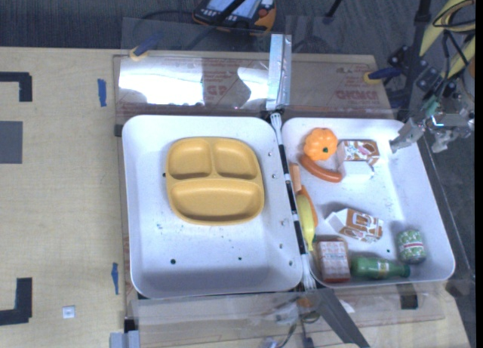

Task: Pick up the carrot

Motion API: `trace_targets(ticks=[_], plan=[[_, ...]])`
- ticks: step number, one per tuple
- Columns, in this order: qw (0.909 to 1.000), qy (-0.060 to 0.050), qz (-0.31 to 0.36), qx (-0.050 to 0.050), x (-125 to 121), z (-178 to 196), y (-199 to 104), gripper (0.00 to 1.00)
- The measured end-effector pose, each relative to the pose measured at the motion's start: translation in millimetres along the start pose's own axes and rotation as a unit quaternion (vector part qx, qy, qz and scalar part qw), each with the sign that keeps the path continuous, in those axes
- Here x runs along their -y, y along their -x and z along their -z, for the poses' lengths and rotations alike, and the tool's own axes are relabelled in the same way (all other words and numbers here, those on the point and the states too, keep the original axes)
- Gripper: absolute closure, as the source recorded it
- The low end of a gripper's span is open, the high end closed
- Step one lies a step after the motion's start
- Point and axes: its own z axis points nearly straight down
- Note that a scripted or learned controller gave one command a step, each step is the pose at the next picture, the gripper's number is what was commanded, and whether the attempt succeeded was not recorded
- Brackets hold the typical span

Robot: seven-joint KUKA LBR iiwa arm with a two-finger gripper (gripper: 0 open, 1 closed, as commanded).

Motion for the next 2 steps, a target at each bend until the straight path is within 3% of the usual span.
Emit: trace_targets(ticks=[1,2], plan=[[0.9978,0.009,0.065,0.004,-64.2,-101.5,-34.8,0.00],[0.9956,0.014,0.093,0.004,-68.2,-112.6,-89.0,0.00]])
